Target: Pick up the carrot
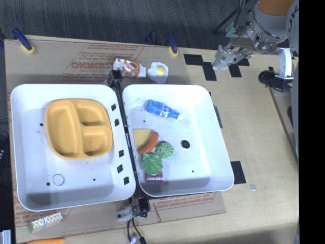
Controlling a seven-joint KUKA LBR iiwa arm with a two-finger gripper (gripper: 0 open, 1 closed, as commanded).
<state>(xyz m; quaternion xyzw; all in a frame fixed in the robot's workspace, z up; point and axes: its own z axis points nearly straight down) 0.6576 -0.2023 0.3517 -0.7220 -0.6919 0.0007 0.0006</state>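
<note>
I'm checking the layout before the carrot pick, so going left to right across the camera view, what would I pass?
Yellow divided tray in the left bin → carrot → blue bottle → small dark disc, these three in the right bin → tool, above the bench past the bins.

Up in the upper right of the frame sits the arm (274, 9) — a broad orange band across the top, and below it a pale grey rounded shell. Under that comes a silvery metal wrist ring, shiny at its rim. From the ring a small grey-and-silver gripper (223, 61) juts toward the left, its metal parts light, almost white, at the tip. Dark cables loop off the upper left side of the wrist, thin and black, a couple of them crossing. Further right, along the frame's right side, more pale grey casing with a black knob-like fitting beside it.
</note>
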